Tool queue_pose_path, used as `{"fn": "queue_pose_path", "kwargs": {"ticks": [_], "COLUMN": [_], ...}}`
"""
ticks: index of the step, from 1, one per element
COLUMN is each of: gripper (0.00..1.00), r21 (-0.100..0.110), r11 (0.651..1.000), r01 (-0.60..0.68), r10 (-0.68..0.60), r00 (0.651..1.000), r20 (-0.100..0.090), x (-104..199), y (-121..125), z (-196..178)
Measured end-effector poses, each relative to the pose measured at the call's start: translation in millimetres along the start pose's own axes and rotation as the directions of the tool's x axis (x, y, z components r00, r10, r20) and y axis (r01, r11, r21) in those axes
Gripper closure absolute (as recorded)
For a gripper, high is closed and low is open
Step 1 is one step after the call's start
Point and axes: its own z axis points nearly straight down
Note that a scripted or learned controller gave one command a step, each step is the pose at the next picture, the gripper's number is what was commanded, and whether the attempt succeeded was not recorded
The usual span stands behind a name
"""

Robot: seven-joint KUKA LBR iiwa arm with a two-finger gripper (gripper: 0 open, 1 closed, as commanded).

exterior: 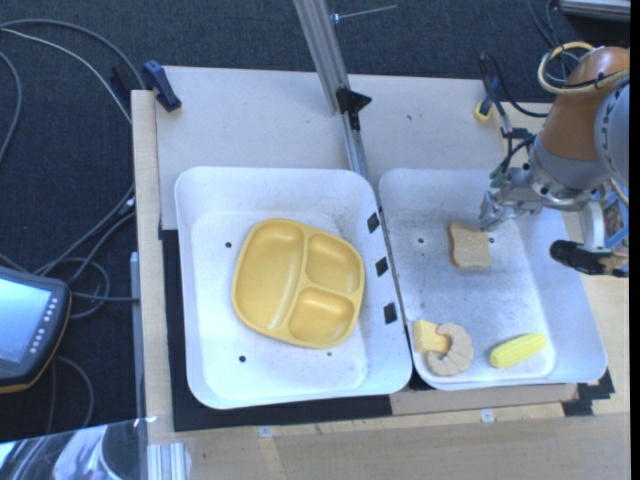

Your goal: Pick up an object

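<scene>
**Pincer poised at the bread's upper edge, and a clean grip is no sure thing**

Over in the right of the frame the arm (578,118) reaches in, and its pincer (494,211) hangs low over the right bin (570,298), right at the upper edge of the slice of bread (470,246). How wide it stands I cannot tell; the tips blur into shadow, and nothing shows between them.

The bread looks the likeliest target, lying flat in the bin's upper middle. That is the risk: a flat slice offers little to bite on, and from this offset a descent could land on its rim, tipping it or shoving it down the bin floor.

Elsewhere, the corn cob (518,349) lies near the bin's lower right corner, and a yellow cheese wedge (431,337) touches a round cookie (455,349) at the lower left. Both sit close to the walls, awkward for any approach. The yellow divided plate (298,282) fills the middle of the left bin (200,228), well apart from the action.

A thin grip could also let the bread slip on the lift.
</scene>
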Motion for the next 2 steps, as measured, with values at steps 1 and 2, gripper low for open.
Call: {"fn": "queue_pose_path", "kwargs": {"ticks": [1, 2], "gripper": [1.0, 1.0], "r21": [-0.003, -0.003], "r11": [1.0, 1.0], "r01": [-0.001, -0.001], "r10": [0.001, 0.001], "r00": [1.0, 1.0], "r20": [0.0, 0.0], "x": [5.7, 10.4], "y": [-4.6, -8.5], "z": [-59.9, -107.9]}}
